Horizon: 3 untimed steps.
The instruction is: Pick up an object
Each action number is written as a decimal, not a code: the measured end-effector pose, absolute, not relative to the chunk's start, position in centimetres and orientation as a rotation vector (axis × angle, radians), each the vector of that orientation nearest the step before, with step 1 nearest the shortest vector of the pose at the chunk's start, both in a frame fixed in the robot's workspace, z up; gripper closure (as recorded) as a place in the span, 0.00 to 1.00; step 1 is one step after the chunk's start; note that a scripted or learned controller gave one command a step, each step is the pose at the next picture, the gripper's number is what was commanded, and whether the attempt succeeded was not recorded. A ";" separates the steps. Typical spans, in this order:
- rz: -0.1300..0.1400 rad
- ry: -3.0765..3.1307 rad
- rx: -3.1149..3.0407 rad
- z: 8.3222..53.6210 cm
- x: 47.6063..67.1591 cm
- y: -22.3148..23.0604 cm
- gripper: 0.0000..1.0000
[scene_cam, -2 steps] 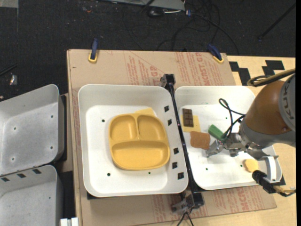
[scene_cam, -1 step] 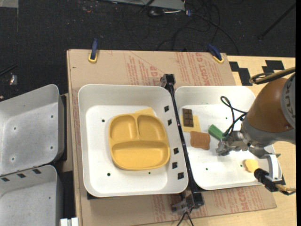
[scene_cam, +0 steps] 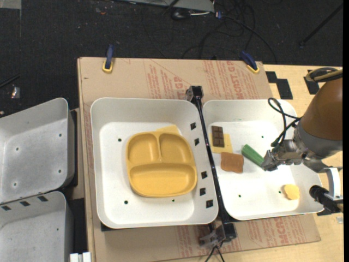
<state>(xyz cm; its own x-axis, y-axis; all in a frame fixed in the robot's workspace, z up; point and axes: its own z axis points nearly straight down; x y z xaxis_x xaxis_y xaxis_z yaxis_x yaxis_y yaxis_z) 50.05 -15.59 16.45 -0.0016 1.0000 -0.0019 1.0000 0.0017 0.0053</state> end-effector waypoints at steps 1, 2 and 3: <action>0.004 2.221 2.215 20.7 50.2 -15.6 1.00; 0.003 2.222 2.216 22.6 50.3 -15.6 1.00; 0.004 2.230 2.212 22.9 51.3 -9.8 1.00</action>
<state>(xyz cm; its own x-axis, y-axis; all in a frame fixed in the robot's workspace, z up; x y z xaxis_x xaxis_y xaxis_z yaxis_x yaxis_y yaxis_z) 51.27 -9.80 22.90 -0.0082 1.0000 0.0012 1.0000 0.0082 0.0020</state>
